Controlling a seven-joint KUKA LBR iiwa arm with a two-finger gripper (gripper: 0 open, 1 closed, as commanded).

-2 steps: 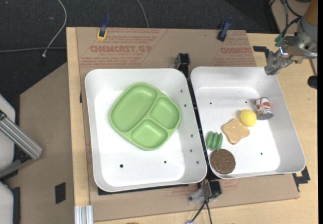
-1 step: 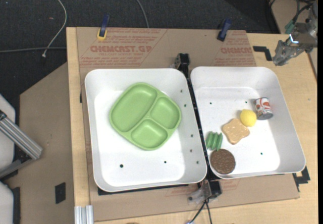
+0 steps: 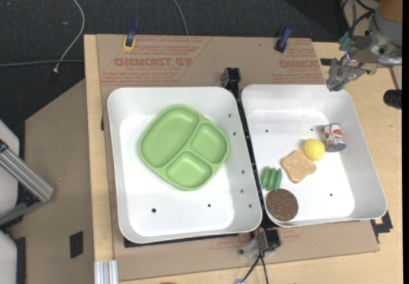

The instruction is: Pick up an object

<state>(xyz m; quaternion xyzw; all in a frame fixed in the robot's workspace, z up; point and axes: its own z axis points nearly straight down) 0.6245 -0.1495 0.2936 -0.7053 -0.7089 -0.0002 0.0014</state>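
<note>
A small cluster of toy foods is lying in the right bin point(image 3: 358, 209): a yellow lemon point(image 3: 313, 149) is sitting near the bin's middle, touching or just beside a slice of toast point(image 3: 298, 165) at its lower left, and a little red-and-white can point(image 3: 332, 137) is lying on its side just to the lemon's right. Lower down, green beans point(image 3: 271, 178) are resting beside the bin's left wall, and a round brown patty point(image 3: 282, 204) is lying just below them near the front rim. The hand point(image 3: 337, 78) is hovering over the bin's far right corner, well apart from all the foods and gripping nothing; whether it is apart or together cannot be told. In the left bin point(image 3: 128, 206), a green divided plate point(image 3: 184, 146) is sitting tilted at an angle. Both bins are resting on the cardboard-covered table point(image 3: 166, 59).
</note>
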